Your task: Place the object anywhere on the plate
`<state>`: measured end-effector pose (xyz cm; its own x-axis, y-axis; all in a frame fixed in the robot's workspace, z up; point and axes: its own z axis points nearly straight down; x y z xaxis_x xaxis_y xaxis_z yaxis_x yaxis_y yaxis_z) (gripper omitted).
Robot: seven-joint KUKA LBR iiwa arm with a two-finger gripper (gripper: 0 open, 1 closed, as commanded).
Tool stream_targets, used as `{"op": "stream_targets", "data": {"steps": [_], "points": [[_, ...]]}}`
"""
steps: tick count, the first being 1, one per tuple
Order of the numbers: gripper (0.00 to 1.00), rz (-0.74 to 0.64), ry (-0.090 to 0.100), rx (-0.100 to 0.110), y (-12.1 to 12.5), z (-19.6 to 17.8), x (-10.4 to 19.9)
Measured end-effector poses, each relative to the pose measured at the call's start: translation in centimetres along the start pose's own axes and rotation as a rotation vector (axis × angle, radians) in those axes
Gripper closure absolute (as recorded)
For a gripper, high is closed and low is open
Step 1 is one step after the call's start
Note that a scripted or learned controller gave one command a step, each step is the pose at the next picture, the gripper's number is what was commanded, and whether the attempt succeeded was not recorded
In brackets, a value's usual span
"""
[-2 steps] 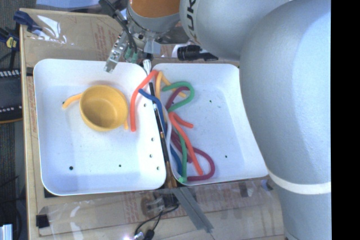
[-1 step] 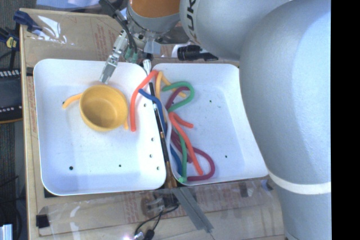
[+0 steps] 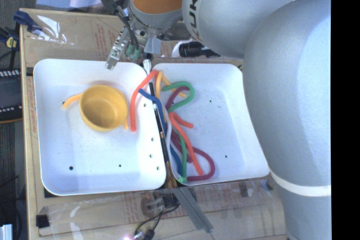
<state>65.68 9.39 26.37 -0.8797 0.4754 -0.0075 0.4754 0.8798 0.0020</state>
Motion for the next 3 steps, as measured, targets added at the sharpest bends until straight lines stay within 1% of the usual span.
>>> {"op": "stream_targets", "data": {"steps": [1,2,3], "points": [[0.00,0.000,0.000,0.000,0.0,0.0,0.0],[1.00,-0.002,-0.003,-0.002,0.1,-1.1,-0.1],[1.00,-0.109,0.009,0.002,2.7,1.2,2.4]]}}
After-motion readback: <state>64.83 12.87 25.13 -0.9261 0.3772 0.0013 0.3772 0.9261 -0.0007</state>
